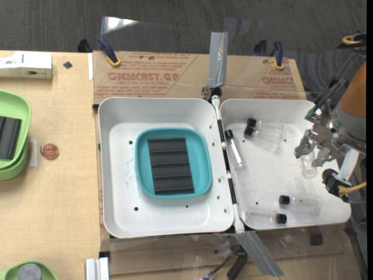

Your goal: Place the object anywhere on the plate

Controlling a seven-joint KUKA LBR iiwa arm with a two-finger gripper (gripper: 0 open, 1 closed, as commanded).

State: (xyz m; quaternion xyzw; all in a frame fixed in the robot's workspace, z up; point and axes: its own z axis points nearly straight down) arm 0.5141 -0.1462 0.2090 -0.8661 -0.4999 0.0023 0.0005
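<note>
The arm comes in from the right and its gripper hangs low over the right side of the right bin. Around its tips there is a blur of clear plastic, so I cannot tell whether it has anything in its grasp.

Scattered in that bin are several clear plastic vials with black caps: one at the far side, one lying along the left wall, one at the near side and another just left of it by the near rim. A further clear piece sits right under the gripper.

The teal plate lies in the left bin, well apart from the gripper, with a black ribbed block covering its middle.

To my eye this is the picking step. Next comes a secure grasp on a slippery vial, a lift over the divider, and a release onto the plate, likely atop the block.
</note>
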